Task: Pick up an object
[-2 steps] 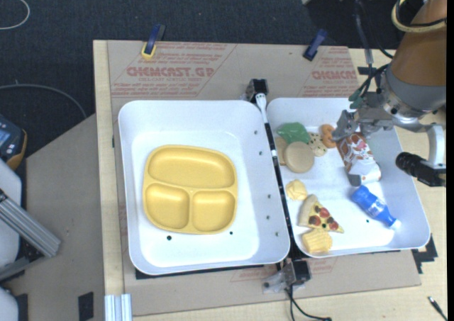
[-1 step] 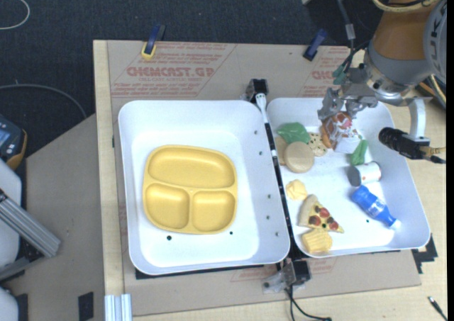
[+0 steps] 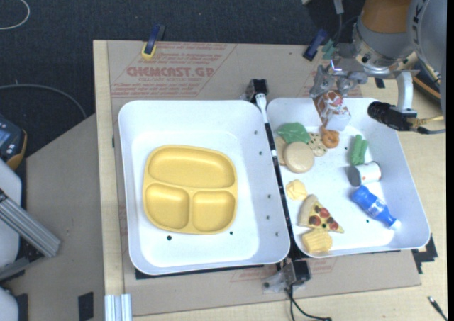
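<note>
One small packet (image 3: 332,105) hangs pinched between my gripper (image 3: 333,94) fingers, lifted over the far edge of the right bin (image 3: 411,192), its long axis pointing straight down from the wrist toward the cookie (image 3: 329,138) below.

You've got open floor in the left bin (image 3: 135,128) around the yellow tray (image 3: 190,188), esp. its upper and lower-right parts. The right bin (image 3: 411,199) is crowded: bun (image 3: 299,157), pizza slice (image 3: 319,215), blue bottle (image 3: 372,204), green pcs. Freest strip runs down its middle, btwn pizza and bottle.
</note>
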